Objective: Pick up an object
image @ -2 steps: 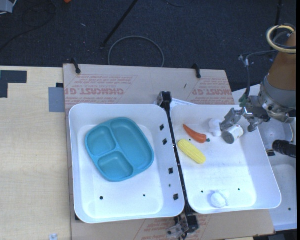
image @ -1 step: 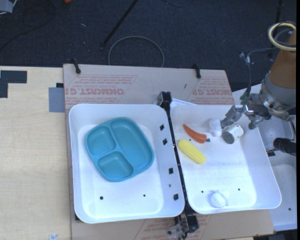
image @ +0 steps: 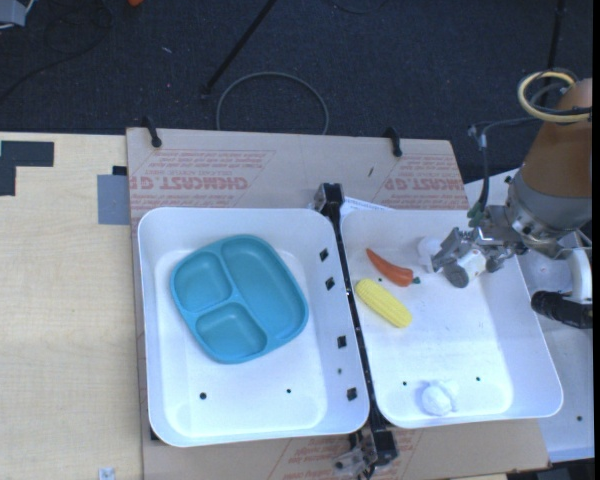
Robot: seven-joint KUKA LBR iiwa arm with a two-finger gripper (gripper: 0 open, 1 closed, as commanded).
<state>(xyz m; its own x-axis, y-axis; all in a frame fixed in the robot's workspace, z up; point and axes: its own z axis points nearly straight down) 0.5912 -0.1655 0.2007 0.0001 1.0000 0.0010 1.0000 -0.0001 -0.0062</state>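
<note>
Two shallow white bins sit side by side, clipped along a black centre divider (image: pixel 342 308), likely so objects can be moved between them. The left bin (image: pixel 170 388) carries a sky-blue three-compartment plastic plate (image: pixel 238 296). The right bin (image: pixel 520 368) holds the pick candidates: a yellow toy corn cob (image: pixel 383 303), a slim orange-red carrot-like piece (image: pixel 391 268) just beside it, and a small white rounded lump (image: pixel 437 399) near the front wall, well apart. The grey arm with an orange band (image: pixel 558 158) leans in from the right over the bin's upper right corner; its metal gripper (image: pixel 458 259) points left, low, near the carrot piece. Nothing visibly gripped; finger opening cannot be judged.
</note>
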